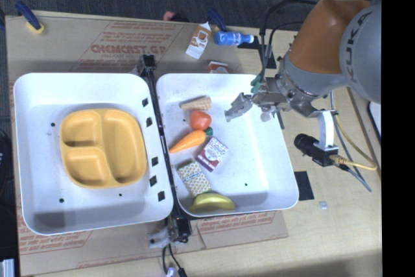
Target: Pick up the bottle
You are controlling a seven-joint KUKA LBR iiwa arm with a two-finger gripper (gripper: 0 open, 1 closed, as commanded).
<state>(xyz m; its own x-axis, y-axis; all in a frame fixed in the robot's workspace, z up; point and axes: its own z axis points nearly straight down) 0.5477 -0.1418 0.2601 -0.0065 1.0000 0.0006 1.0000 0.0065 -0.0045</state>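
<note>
Camera view, looking down at a slant. Two white bins side by side on cardboard.

Left bin [39,113]: holds a yellow divided tray [104,146], three compartments, lying flat near the middle.

Right bin [272,165]: a cluster of small items toward its left half. From the top down: a tan bread-like piece [196,102]; just below it a red tomato [200,120]; an orange carrot [188,141] lying at a slant, its thick end close to the tomato; a small dark red packet [213,154] just right of the carrot; a pale checked packet [193,178] below that; a yellow-green banana-shaped piece [211,202] against the near wall.

Bottle [232,39]: blue, lying on its side on the cardboard beyond the far rim of the right bin, outside both bins. A small white and brown carton [198,42] lies just left of it. Another small box [218,66] sits right at the bin's far rim.

Arm [337,42]: grey with orange band, coming in from the right, over the right bin's upper right corner. Gripper [249,107] hangs over the right part of the bin, well apart from the bottle and to the right of the food cluster. Jaws: two grey fingers [237,107] seen spread somewhat apart, nothing between them, touching no item that can be made out.
</note>
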